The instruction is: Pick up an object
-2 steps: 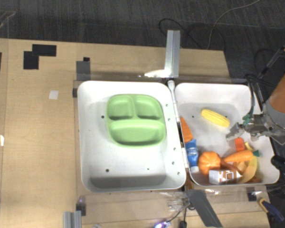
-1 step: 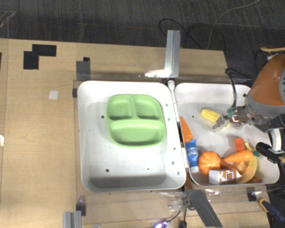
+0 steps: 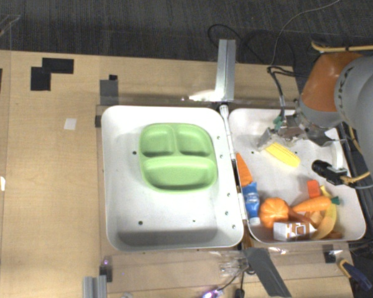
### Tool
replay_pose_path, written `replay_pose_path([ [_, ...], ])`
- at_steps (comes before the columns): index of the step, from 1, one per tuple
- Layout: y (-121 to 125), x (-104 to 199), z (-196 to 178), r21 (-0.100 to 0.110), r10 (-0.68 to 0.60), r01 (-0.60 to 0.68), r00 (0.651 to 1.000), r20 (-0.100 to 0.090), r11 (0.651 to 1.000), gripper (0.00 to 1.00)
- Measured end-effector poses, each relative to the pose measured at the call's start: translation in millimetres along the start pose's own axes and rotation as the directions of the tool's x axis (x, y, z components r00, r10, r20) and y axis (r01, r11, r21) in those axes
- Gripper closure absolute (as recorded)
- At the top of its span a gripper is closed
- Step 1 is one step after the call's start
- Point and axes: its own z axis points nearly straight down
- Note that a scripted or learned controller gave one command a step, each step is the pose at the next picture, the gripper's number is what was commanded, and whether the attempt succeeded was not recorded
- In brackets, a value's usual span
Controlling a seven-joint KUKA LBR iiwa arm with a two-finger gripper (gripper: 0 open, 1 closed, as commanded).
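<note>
**Hand low over corn in right bin**

Hand (image 3: 275, 133) sits in the right bin (image 3: 354, 228), upper part, just beside the yellow corn cob (image 3: 282, 154); fingers look spread narrowly, nothing seen between them. Corn lies flat on the bin floor. Rest of the clutter is along the bin's near edge: orange ball (image 3: 274, 210), banana (image 3: 328, 219), blue-capped bottle (image 3: 250, 198), brown carton (image 3: 293, 230). Left bin (image 3: 112, 185) carries a green divided plate (image 3: 176, 155).

The wooden bench (image 3: 43, 185) carries two white bins side by side. The left bin (image 3: 121, 185) holds a green divided plate (image 3: 177, 155), lying nearer its far edge. Black cables (image 3: 261, 48) run across the dark floor beyond the bench's far edge.
</note>
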Motion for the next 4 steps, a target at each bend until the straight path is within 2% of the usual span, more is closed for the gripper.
replay_pose_path([
  [1,34.6,38.1,-86.8,0.002,0.031,-0.031,1.000,0.001,1.000,0.00],
  [2,2.4,3.0,0.0,0.002,0.067,-0.067,0.998,0.002,0.998,0.00],
  [3,5.9,4.7,-13.4,-0.006,0.061,-0.061,0.998,0.002,0.998,1.00],
  [4,19.0,65.9,-111.9,0.003,0.106,-0.106,0.994,0.000,0.994,1.00],
])
